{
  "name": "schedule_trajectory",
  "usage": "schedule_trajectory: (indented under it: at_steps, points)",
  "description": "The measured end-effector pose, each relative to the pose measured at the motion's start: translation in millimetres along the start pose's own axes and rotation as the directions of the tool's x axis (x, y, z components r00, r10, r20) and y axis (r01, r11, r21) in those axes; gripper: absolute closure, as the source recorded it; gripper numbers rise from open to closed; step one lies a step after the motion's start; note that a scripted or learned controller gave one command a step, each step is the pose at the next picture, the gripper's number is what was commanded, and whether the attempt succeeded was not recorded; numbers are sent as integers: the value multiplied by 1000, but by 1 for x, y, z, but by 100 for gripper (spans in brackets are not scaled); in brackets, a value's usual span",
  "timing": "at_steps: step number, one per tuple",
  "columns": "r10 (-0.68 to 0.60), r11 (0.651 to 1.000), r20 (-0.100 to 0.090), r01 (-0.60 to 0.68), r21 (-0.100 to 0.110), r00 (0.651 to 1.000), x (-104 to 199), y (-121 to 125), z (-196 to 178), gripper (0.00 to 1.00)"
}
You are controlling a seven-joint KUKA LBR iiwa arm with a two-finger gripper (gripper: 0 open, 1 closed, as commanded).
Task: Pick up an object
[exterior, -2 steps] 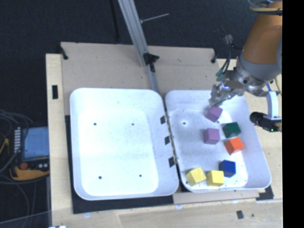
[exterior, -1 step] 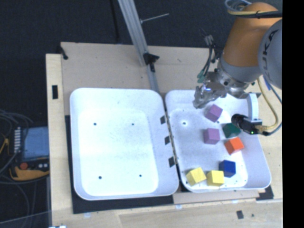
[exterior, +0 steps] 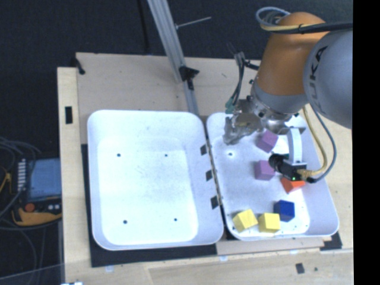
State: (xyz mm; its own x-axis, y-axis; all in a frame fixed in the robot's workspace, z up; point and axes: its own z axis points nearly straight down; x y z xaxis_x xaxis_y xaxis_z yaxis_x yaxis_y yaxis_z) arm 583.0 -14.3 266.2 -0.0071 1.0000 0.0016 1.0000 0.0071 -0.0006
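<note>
The left bin [exterior: 148, 177] lies bare on the surface [exterior: 119, 82], likely kept as the drop-off side, while everything worth picking sits in the right bin [exterior: 237, 177]. Along its near edge, two yellow blocks [exterior: 244, 220] [exterior: 269, 222] rest just beside each other, with a blue block [exterior: 285, 209] close behind them; a purple block [exterior: 263, 170] lies mid-bin, a second purple block [exterior: 268, 140] sits further back, and an orange block [exterior: 291, 184] is partly covered by cabling.

The tool [exterior: 236, 129] hangs over the far-left part of the right bin, near its inner wall and a little left of the rear purple block. The view is too coarse there to tell how it is set, and nothing shows in its grip. The arm [exterior: 297, 52] reaches in from the right, its wrist bent downward, so the pick seems not yet made.
</note>
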Motion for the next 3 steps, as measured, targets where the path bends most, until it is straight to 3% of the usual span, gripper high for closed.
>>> schedule_trajectory:
  at_steps: [2, 3]
  points:
    - [0, 1000, 0, 0, 1, 1000, 103, -28, 18, 100]
    - [6, 1000, 1, -6, 0, 1000, 100, -28, 18, 0]
